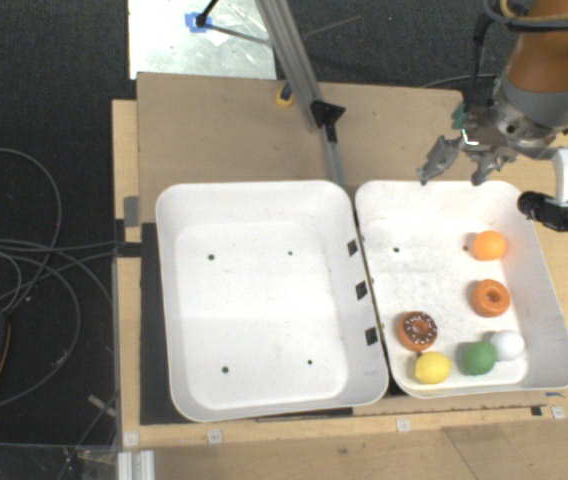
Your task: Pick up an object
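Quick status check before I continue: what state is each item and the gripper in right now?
gripper: open, nothing between its fingers, above the right bin's far edge
orange ball: resting in right bin
orange ring: lying flat
sprinkled donut: lying flat
yellow ball: resting
green ball: touching white ball

The gripper (454, 165) hung above the far rim of the right bin (434, 208), fingers spread apart, gripping nothing. Inside that bin lay an orange ball (488, 245), an orange ring (490, 297), a donut (417, 330), a yellow ball (432, 367), a green ball (478, 358) and a white ball (508, 345).
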`<act>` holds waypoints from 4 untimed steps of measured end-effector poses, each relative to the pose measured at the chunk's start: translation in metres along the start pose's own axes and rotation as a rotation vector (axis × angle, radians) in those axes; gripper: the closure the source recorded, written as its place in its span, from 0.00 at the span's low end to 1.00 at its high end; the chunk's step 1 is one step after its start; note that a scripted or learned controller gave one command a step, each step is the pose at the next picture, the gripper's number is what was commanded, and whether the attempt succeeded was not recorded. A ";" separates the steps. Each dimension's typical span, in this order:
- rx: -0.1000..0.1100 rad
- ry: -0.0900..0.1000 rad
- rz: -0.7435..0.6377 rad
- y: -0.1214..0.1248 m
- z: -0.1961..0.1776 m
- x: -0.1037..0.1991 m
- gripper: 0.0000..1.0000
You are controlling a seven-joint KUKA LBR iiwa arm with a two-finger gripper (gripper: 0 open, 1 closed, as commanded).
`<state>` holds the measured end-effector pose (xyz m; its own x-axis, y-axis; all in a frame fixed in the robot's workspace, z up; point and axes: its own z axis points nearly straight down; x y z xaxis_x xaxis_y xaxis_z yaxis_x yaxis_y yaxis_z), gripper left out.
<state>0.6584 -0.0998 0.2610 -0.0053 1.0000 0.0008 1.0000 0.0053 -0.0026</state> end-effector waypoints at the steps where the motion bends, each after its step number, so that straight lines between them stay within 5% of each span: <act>1: -0.004 -0.001 -0.001 0.001 -0.003 0.000 0.00; 4: 0.002 -0.001 0.005 -0.001 0.145 0.004 0.00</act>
<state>0.6573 -0.0960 0.1160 -0.0002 1.0000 -0.0001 1.0000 0.0002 -0.0042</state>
